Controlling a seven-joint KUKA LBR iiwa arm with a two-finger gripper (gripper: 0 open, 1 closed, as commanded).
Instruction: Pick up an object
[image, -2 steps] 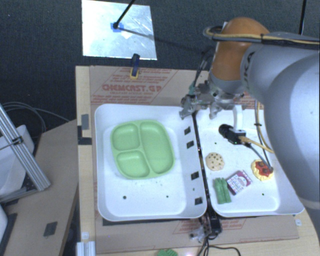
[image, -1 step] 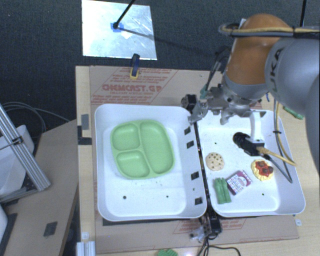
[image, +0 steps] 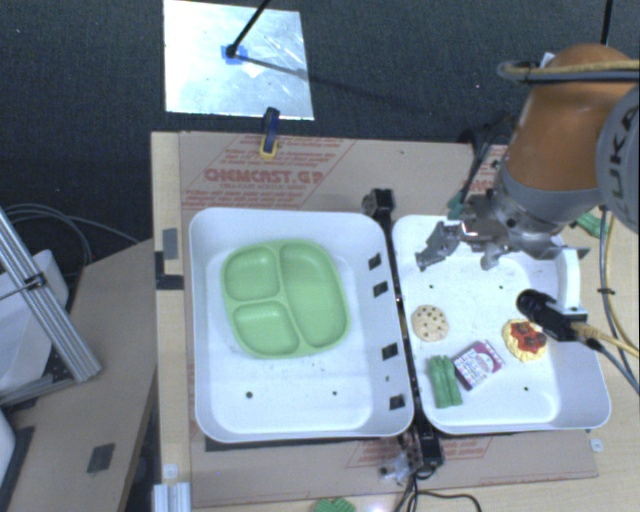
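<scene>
Grey fingers of the gripper (image: 462, 248) hang spread and empty above the right bin (image: 580, 405). Below lie a cookie (image: 430, 322), green beans (image: 443, 381), a purple packet (image: 478, 363) and a small pizza (image: 524, 339).

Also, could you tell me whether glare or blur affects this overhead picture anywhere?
In the camera view, the foil sheet above the bench glares brightly; the right bin looks slightly washed out; the gripper is soft-edged, while the green tray and cookie stay sharp.
</scene>
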